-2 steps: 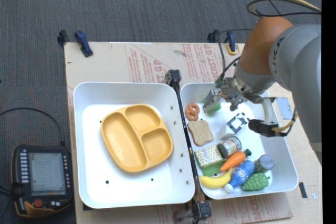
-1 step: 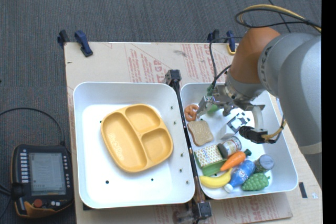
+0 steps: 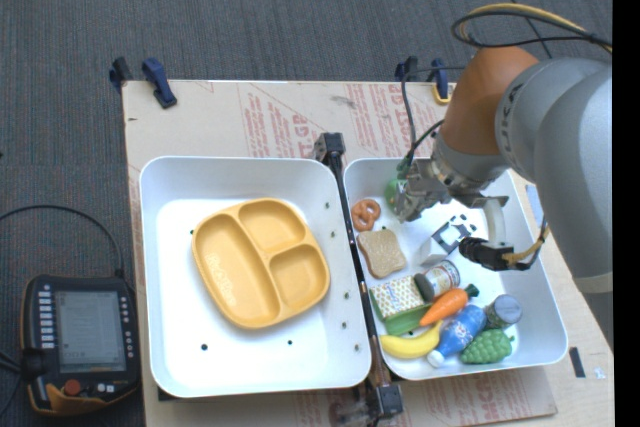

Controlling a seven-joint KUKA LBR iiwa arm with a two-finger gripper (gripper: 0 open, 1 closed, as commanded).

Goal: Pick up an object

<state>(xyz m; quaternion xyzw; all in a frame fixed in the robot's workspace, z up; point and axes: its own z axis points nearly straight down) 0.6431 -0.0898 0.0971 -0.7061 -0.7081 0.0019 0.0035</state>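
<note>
- Camera view: the gripper hangs low over the right bin, toward its 11 o'clock corner; whether it is spread or pressed together, I cannot tell.
- Pretzel lies at the gripper's 8 o'clock, bread slice at 7 o'clock.
- Left bin carries a yellow divided plate.

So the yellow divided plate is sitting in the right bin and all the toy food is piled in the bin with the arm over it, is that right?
Not quite. The camera view shows the yellow divided plate in the left bin, not the right one. The rest holds: the toy food, such as the banana and carrot, is piled in the right bin, with the arm over it.
</note>
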